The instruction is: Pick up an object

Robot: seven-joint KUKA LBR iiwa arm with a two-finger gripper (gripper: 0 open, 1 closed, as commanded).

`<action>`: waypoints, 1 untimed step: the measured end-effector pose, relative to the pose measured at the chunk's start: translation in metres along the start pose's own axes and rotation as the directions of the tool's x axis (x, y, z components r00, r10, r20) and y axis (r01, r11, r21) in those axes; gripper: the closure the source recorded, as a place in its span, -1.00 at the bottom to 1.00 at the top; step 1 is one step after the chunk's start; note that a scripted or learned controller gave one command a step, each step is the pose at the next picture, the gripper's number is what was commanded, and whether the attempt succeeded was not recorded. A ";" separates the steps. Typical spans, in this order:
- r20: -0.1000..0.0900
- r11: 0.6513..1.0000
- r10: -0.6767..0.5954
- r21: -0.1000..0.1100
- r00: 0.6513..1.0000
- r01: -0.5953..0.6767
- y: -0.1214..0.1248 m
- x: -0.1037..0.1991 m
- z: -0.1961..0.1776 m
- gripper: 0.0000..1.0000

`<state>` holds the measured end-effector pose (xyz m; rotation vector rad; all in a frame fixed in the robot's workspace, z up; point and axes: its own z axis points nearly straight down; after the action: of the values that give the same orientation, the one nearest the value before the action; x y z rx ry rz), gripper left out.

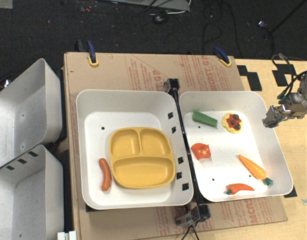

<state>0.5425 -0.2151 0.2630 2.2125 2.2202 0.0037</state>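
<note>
The right bin (273, 149) holds a green cucumber piece (205, 118), a small tart with red berries (233, 122), a red strawberry-like piece (201, 151), an orange carrot (254, 167) and a red chili pepper (238, 188). In the left bin (88, 149) a yellow divided tray (141, 157) lies with a brown-red sausage (105, 174) to its left. My gripper (273, 118) hangs at the right bin's right rim, well apart from the tart and the carrot, with nothing visibly between its fingers.
Both bins rest on a cardboard sheet (138, 71) held by clamps at the back. Two white bins (23, 119) stand stacked at the far left. Cables and a metal bar lie on the dark floor behind.
</note>
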 end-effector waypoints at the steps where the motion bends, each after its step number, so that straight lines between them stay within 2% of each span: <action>1: -0.005 1.000 -0.005 0.008 1.000 0.005 0.006 0.062 0.010 1.00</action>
<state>0.5485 -0.1527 0.2529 2.2137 2.2321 0.0009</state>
